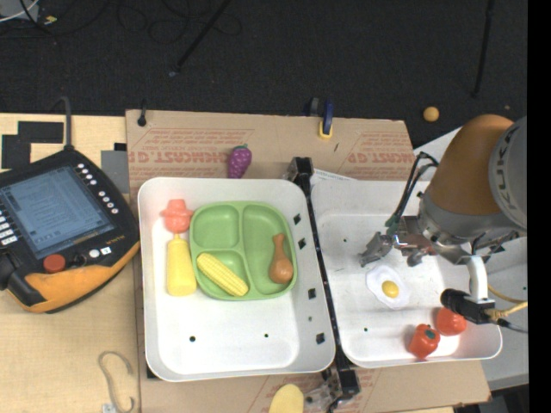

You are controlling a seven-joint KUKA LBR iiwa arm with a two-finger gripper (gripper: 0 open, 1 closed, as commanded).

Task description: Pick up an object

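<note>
My gripper (394,255) hangs over the right bin (362,334), near its middle, with its fingers spread and nothing between them. A toy fried egg (389,287) lies on the bin floor just below the fingertips. Two red toy vegetables sit in that bin's near right corner, one (423,341) lower and one (449,321) beside it. The left bin (224,342) holds a green divided plate (241,231) with a yellow corn cob (223,274) and a brown drumstick (281,261) on it. A yellow bottle with a red cap (179,256) lies left of the plate.
A teach pendant (56,222) lies on the bench at the left. Purple toy grapes (239,160) sit on the cardboard behind the left bin. A yellow toy fruit (287,398) rests at the front edge. A black rail (312,256) divides the bins.
</note>
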